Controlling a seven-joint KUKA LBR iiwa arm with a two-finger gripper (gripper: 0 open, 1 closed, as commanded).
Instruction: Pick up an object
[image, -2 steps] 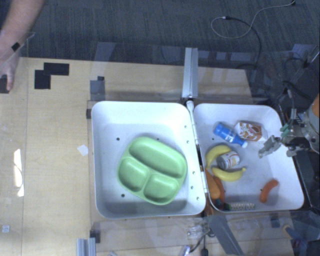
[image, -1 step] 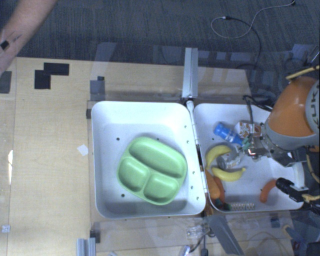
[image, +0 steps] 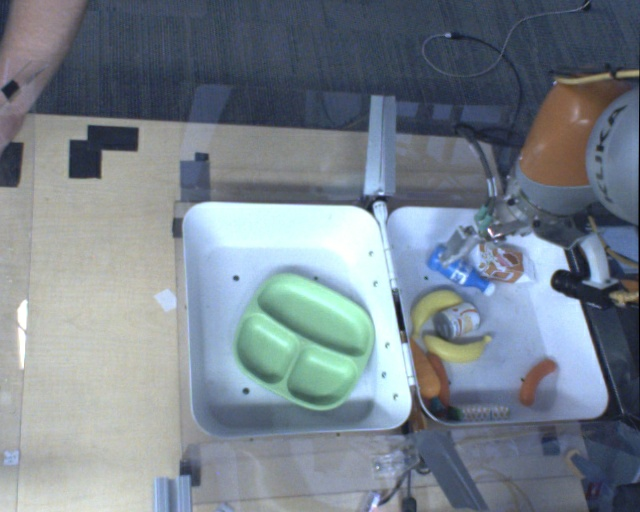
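Note:
My gripper (image: 487, 228) hangs over the far part of the right bin (image: 572, 330), below the orange band of the arm. Just under it lie a blue packet (image: 458, 270) and a round brown-and-white snack bag (image: 503, 263). Whether it touches either one is unclear. Nearer the middle, a yellow banana (image: 460, 347) curls around a small silver can (image: 460, 321). An orange carrot (image: 430, 375) lies against the bin's left wall, and an orange sausage-shaped piece (image: 538, 380) sits toward the front right.
The left bin (image: 200, 300) holds a green divided plate (image: 303, 340). A metal divider rail (image: 380, 150) runs between the bins at the back. A small coiled spring-like item (image: 482, 410) lies at the right bin's front edge. Cables trail behind the arm.

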